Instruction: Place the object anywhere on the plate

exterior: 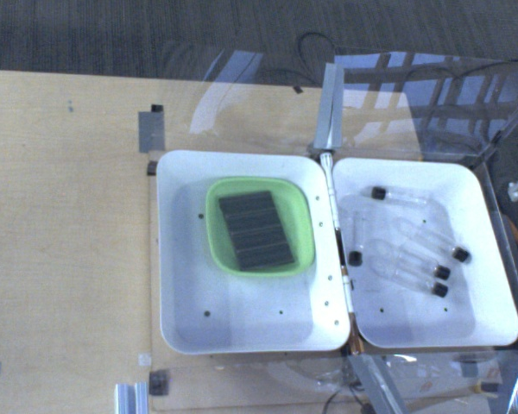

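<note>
- While both shallow white bins sit side by side on the wooden bench [60, 231], the left bin [242, 326] holds a green plate [216, 227] with rounded corners, placed towards its upper half.
- On that plate lies a dark grey ridged block [256, 229], flat and slightly turned. It rests wholly inside the plate's rim and near its middle.
- Across the right bin [414, 322] are scattered several clear tubes with black caps [442, 272]. They point different ways, and all lie well apart from the plate.
- Whether the claw is open, closed or gripping something cannot be told from this view; nothing is seen being held over either bin.
- Judging the step: if the block is the object meant, it is already on the plate. The placing itself then looks finished, and the work is at its very end.
- What the next move calls for, in that case, is very little. The arm should stay clear of the left bin so the block is not nudged towards the rim.
- If instead a tube is the object meant, the task is only at its start. The next move would call for a reach into the right bin and a careful grip on one tube.
- The tubes look smooth and round, so they would probably roll or slip under a poor grip. The plate's free margin around the block is narrow for setting one down.
</note>
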Controlling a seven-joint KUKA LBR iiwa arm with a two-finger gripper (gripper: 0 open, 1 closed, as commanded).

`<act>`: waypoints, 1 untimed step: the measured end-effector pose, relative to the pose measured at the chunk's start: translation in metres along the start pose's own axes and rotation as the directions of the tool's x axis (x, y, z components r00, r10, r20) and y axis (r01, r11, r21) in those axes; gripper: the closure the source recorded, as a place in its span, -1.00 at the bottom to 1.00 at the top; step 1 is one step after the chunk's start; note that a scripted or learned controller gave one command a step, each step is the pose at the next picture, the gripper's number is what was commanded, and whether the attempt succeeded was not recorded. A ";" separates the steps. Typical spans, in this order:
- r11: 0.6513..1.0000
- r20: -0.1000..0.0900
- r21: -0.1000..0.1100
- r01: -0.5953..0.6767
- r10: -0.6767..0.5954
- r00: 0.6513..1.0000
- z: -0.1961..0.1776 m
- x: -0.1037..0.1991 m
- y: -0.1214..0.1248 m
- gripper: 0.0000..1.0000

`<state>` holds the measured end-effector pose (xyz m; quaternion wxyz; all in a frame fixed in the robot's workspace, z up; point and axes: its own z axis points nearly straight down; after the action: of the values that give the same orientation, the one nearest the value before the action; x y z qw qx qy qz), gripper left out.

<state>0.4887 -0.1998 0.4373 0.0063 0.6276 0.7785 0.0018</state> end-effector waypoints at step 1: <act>0.950 -0.001 0.000 0.312 -0.312 0.950 0.000 -0.006 -0.001 -1.00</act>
<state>0.4886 -0.2058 0.4374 0.0062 0.4967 0.8679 0.0009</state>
